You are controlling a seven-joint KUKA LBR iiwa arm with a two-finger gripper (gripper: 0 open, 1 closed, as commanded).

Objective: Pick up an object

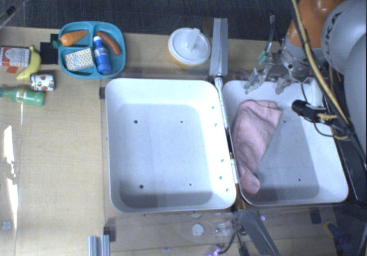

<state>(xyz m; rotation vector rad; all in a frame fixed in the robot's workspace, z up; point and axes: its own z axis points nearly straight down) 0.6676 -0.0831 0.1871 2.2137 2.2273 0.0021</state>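
Gripper (268,82), fingers spread and holding nothing, hovers above pink cloth (255,137); no legible writing.

I'm looking down on a lab bench (57,163), a robot test cell rather than a home. Two white bins (166,146) sit side by side with a metal divider (218,48) above them. Toy food fills a blue tray (92,48), and cables (321,94) run along the arm (338,25).
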